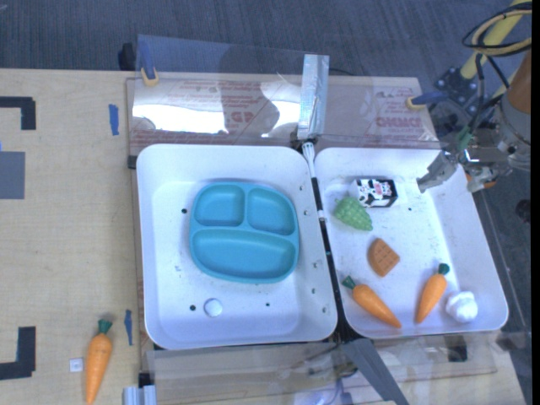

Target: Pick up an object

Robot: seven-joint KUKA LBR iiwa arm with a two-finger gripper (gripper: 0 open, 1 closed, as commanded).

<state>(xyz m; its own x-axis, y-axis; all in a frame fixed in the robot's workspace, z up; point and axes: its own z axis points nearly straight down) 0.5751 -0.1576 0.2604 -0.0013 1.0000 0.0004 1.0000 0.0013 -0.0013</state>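
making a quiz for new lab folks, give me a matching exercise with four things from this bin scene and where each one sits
Things:
1. blue divided plate
2. black-and-white carton
3. white ball
4. lone carrot

Places:
A. on the bench outside the bins
B. left bin
C. right bin, near corner
D. right bin, far part, beside the green leafy toy

Pairs: 1-B, 2-D, 3-C, 4-A

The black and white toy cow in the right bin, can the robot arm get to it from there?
Probably yes. The toy cow lies alone, apart from the green leafy toy, and the end effector hovers close at its right with nothing between.
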